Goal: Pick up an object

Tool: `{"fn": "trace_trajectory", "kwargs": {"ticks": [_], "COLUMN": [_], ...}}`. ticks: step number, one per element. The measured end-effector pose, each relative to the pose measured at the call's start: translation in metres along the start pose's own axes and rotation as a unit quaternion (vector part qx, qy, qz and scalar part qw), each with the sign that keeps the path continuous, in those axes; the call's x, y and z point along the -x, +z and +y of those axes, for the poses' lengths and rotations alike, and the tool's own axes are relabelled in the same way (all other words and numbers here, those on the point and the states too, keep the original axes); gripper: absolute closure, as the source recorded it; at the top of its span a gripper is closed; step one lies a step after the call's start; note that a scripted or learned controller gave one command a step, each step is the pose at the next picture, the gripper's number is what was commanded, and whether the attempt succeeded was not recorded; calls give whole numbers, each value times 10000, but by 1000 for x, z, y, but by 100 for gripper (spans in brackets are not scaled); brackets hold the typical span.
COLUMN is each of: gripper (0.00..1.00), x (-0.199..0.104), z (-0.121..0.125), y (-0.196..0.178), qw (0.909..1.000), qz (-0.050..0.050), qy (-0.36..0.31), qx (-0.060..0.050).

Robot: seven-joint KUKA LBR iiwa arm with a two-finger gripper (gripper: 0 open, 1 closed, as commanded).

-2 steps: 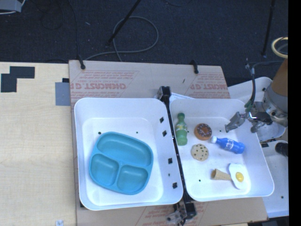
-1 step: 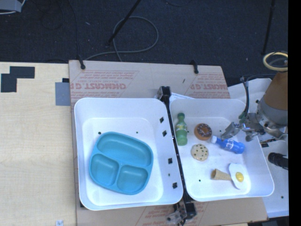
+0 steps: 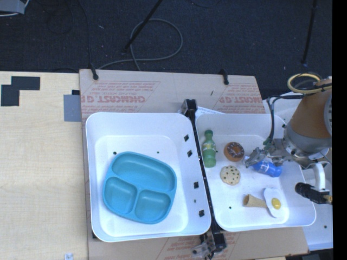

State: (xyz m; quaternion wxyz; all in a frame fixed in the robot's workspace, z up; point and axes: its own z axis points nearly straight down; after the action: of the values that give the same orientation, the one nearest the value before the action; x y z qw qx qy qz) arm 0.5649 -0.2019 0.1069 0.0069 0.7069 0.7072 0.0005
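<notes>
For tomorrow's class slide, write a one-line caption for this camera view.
KUKA gripper hovers by a blue object in the right bin, among toy foods; a blue tray sits in the left bin.

The grey arm (image 3: pixel 312 121) enters from the right with its wrist bent down, and the gripper (image 3: pixel 259 157) points left, low.

Grey arm (image 3: pixel 303 137) with an orange band (broad, rounded) and black cabling.
</notes>
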Motion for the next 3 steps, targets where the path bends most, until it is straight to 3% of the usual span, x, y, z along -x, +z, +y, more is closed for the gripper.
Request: {"fn": "trace_trajectory", "kwargs": {"ticks": [1,3], "gripper": [100,100], "x": [0,10], "z": [0,-9], "y": [-12,-131], "qw": [10000,10000], "qz": [22,39], "qy": [13,-3], "qx": [-11,-34]}}
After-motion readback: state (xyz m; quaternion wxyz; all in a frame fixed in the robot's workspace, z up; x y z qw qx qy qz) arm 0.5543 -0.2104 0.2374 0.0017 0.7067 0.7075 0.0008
